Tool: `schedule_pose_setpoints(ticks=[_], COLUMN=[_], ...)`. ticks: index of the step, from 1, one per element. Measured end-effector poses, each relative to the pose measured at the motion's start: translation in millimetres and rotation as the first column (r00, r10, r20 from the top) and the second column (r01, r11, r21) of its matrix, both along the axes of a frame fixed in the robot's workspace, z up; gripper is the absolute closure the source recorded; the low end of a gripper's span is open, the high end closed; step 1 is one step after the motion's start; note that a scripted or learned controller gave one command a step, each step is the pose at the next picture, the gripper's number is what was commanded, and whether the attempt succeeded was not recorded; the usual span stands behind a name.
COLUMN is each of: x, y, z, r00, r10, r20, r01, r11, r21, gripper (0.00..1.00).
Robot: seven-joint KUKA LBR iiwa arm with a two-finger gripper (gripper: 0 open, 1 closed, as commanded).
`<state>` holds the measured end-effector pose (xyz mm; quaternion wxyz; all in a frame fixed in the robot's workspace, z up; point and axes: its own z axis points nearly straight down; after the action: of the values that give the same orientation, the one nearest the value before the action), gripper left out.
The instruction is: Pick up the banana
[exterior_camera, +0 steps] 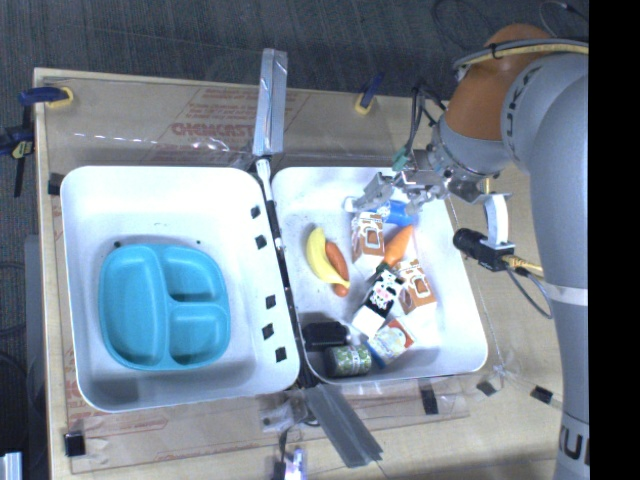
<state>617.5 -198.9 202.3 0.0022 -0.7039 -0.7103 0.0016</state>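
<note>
A yellow banana [318, 252] lies in the left part of the right bin [462, 286], with an orange-red carrot-like piece [337, 264] resting against its right side. My gripper [392, 194] hangs over the bin's upper middle, up and to the right of the banana and apart from it. Its fingers point down-left toward a small carton [368, 234] and a blue item [399, 211]. Nothing shows between the fingers.
The right bin also holds an orange carrot [398, 245], a cow-print carton [379, 294], another brown-and-white carton [415, 286], a black block [324, 333], a green can [350, 360] and a small pouch [391, 341]. A teal divided plate [165, 305] fills the left bin [80, 218].
</note>
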Motion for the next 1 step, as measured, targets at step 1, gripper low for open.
schedule_pose_setpoints(ticks=[1], x=[13.6], y=[65.4], z=[-78.4], r00=[0.987], r10=[0.161], r20=[0.002], r01=[-0.161], r11=[0.987], r21=[0.000], gripper=[0.00])
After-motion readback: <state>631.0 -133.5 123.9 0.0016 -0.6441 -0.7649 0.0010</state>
